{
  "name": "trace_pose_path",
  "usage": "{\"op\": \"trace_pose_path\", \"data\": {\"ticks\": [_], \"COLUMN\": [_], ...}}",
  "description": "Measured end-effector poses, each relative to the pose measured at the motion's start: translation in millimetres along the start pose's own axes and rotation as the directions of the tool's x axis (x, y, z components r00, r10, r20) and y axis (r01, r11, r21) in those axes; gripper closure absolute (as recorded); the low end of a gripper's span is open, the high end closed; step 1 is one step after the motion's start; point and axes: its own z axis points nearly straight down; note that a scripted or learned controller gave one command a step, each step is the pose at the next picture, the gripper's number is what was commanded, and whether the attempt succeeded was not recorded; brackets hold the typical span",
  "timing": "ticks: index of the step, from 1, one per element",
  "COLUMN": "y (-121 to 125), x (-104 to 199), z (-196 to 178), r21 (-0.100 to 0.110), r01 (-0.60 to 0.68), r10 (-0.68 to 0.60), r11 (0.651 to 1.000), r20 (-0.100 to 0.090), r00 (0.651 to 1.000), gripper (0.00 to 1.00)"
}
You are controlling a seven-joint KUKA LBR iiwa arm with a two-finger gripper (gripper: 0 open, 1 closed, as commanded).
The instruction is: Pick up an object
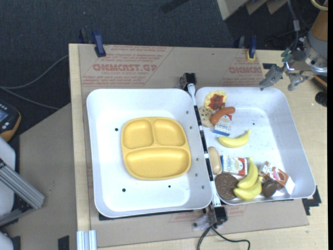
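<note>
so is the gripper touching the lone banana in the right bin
Apart. The camera view shows the gripper open above the right bin's far rim, with bare white floor between it and the lone banana lying mid-bin.

Lighting: even, bright, overhead; both white bins (104,139) read clean without blown-out glare. Shadows: soft and short, a thin dark line under the near rim of the left bin, faint shade beneath the yellow divided plate (155,147) at that bin's centre. Dim zone: dark carpet beyond the bench's far edge. Sharpness: moderate, slightly grainy; food items in the right bin soft-edged, printed lettering on the board behind the bins legible but fuzzy
</note>
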Motion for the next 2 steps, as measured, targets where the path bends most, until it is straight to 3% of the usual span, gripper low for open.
{"op": "trace_pose_path", "data": {"ticks": [1,2], "y": [-78.0,-72.3], "x": [31.3,29.2], "z": [146.5,127.9], "r21": [0.013,-0.003], "r01": [-0.001,-0.001], "r10": [0.001,0.001], "r11": [1.000,1.000], "r20": [-0.005,0.001], "r00": [1.000,1.000], "gripper": [0.00,1.00]}}
